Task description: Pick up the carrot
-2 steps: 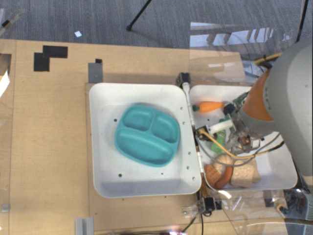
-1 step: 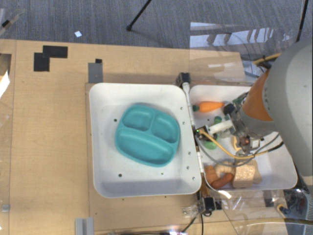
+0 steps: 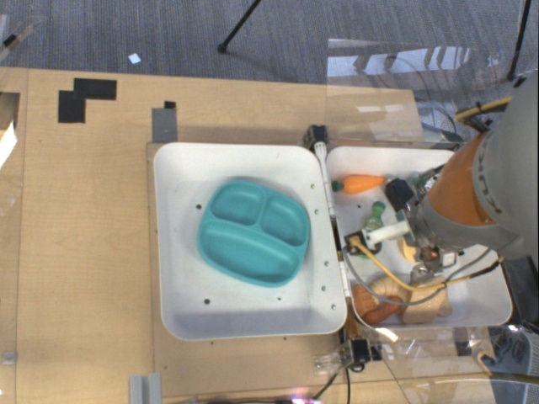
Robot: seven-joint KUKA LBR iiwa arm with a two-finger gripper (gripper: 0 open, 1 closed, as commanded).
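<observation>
The scene is viewed by a single fixed camera, set above the wooden bench [image 3: 76, 251] and directed downward at a slant, so that grey carpet [image 3: 168, 15] is seen along the top of the picture. Both white bins are taken in from a moderate height: the left bin [image 3: 173, 251] lies near the middle, while the right bin [image 3: 493, 305] is pushed toward the right edge. The arm [image 3: 497, 183] is seen entering from the right, large and close to the lens.

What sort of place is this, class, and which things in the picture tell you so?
Most likely a robot lab or test bench. A grey and orange robot arm reaches over two white bins on a wooden bench. Toy food such as a carrot and a teal divided plate lie in them, with loose cables.
</observation>
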